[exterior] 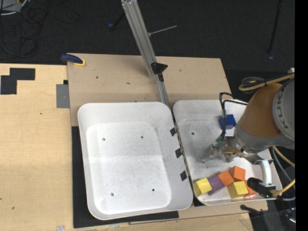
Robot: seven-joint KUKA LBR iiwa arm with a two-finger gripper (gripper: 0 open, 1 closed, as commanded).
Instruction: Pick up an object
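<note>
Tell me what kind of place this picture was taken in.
Probably a robotics lab test bench: a robot arm reaches over two white bins, coloured blocks sit in the right one, and cables trail across the dark floor behind.

My arm [269,119] reaches in from the right, its orange band uppermost and wrist bent downward. I see the gripper [211,154] pointing left, held low.
</note>
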